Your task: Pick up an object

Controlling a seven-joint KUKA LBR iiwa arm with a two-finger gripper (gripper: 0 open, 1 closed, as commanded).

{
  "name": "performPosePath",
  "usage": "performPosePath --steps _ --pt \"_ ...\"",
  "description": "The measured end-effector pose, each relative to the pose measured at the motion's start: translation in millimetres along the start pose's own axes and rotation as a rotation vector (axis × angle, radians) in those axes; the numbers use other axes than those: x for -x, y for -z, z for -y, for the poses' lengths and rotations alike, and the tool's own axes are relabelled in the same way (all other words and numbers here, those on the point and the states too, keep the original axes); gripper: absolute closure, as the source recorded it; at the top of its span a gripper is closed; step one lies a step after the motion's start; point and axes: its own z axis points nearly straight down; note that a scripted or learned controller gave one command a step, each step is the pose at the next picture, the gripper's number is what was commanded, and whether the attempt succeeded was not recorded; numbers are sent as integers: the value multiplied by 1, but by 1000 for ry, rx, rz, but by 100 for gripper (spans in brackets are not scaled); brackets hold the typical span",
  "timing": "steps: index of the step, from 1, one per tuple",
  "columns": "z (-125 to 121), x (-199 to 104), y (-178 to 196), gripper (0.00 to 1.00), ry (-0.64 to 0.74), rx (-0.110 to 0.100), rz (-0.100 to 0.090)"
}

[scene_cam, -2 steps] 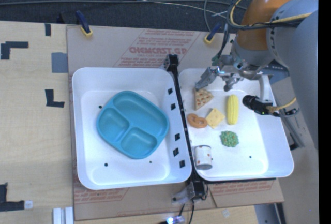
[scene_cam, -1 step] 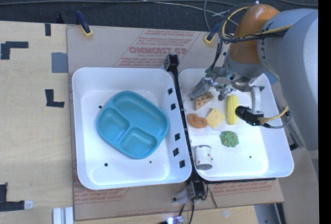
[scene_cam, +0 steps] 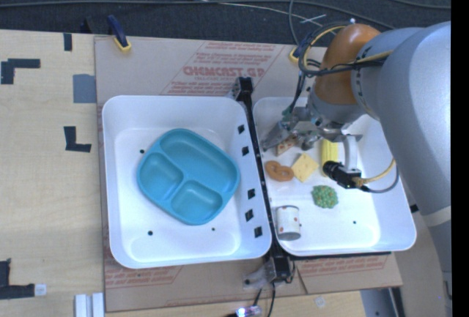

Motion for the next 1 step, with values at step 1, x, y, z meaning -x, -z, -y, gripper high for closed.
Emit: performPosePath --steps 1 --pt "-1 0 13 100 0 2 0"
